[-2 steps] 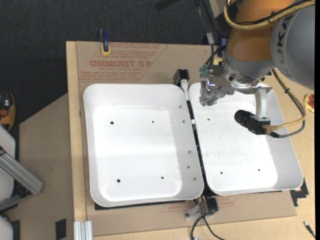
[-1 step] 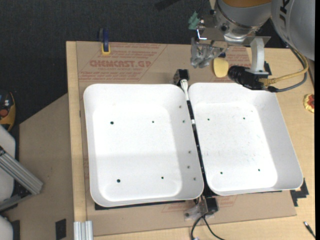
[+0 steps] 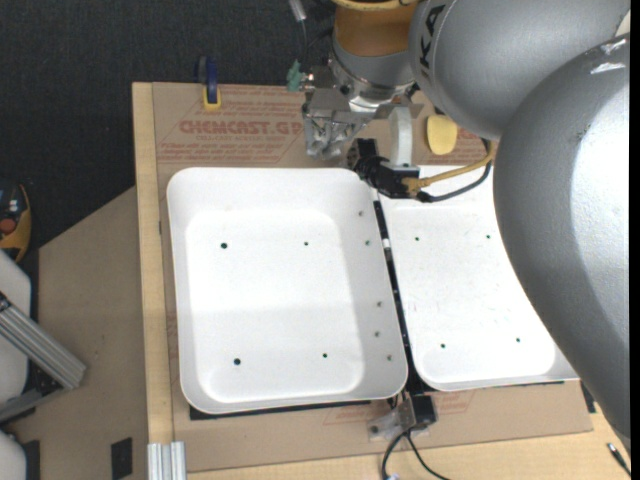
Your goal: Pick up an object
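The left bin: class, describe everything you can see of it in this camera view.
The left bin is a shallow white tray, seemingly plastic, with rounded corners and a raised rim. Four small dark dots mark its flat floor. It lies flat on the brown board, its right rim meeting the right bin. The gripper hangs beyond its far edge.

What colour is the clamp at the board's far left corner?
Blue on top, yellow below, seen in the camera view.
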Controlling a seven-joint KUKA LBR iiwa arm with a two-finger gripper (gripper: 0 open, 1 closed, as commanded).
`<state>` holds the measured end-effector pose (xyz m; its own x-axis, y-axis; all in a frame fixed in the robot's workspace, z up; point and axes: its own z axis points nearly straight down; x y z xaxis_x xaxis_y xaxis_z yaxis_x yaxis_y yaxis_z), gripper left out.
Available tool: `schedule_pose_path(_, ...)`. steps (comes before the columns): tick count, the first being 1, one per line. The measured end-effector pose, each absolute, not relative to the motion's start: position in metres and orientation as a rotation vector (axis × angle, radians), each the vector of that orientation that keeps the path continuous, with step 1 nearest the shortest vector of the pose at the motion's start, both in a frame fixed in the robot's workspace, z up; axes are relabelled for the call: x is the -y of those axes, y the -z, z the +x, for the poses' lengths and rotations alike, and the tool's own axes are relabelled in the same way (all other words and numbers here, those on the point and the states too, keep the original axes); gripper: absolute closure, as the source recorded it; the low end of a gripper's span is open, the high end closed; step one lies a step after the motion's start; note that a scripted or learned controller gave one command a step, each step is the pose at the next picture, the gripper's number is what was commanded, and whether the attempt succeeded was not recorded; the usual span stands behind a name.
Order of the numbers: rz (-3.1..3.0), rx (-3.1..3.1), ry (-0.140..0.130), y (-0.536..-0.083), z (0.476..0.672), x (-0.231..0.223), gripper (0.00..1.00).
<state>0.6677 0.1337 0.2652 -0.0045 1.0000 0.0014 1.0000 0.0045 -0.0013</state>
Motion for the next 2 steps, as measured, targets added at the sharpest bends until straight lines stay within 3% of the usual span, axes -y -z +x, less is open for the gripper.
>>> schedule_pose_path(1,-2.229,2.221,0.007,-0.318,0.667,-0.081,1.0)
schedule_pose_path(2,-2.225,2.223,0.005,-0.332,0.667,-0.07,1.0)
